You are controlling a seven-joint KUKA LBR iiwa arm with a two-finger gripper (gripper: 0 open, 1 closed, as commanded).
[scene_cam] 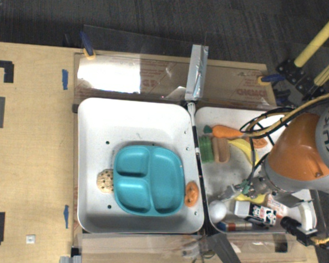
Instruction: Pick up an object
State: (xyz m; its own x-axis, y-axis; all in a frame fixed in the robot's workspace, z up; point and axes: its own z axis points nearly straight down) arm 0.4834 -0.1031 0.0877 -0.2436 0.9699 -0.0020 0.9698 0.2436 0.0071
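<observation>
My gripper [249, 190] reaches down into the right bin [232, 115], below the arm's orange band [297, 148]. It hangs over a clutter of small items: a yellow piece [243, 207], a printed white box [268, 215] and a dark marker [241, 222]. A white ball [217, 210] lies just to its lower left. Farther back in the bin lie a carrot [226, 132], a banana [242, 148], a green block [207, 149] and a tan cylinder [222, 152]. The wrist hides what is directly under the gripper.
The left bin [98, 118] holds a teal divided plate [149, 179], with a speckled cookie [105, 180] at its left and an orange pastry [191, 194] at its right. A clear upright divider [196, 74] stands behind the bins. Cables loop over the right bin's far side.
</observation>
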